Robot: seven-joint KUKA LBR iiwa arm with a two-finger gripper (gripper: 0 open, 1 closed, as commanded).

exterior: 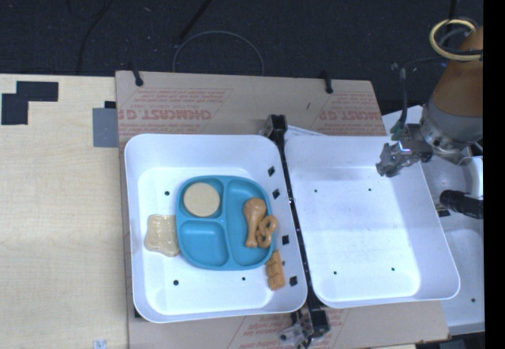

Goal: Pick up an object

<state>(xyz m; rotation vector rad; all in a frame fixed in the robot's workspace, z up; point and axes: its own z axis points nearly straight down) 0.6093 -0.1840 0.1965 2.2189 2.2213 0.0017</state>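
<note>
A blue divided plate (pixel 213 243) lies in the left bin (pixel 150 158). On it rest a round tan disc (pixel 200 199) and a tan twisted piece (pixel 259 221). A pale tan slab (pixel 162 234) lies against the plate's left edge. A small brown block (pixel 274 270) sits by the plate's lower right corner. My gripper (pixel 391 159) hangs at the right bin's (pixel 371 276) far right corner, well away from all these objects, with nothing seen in it.
A black divider (pixel 288 213) runs between the two bins. Brown cardboard (pixel 205 106) lies under them. The arm's grey and orange body (pixel 458 95) stands at the right, with dark cables on the floor behind the bench.
</note>
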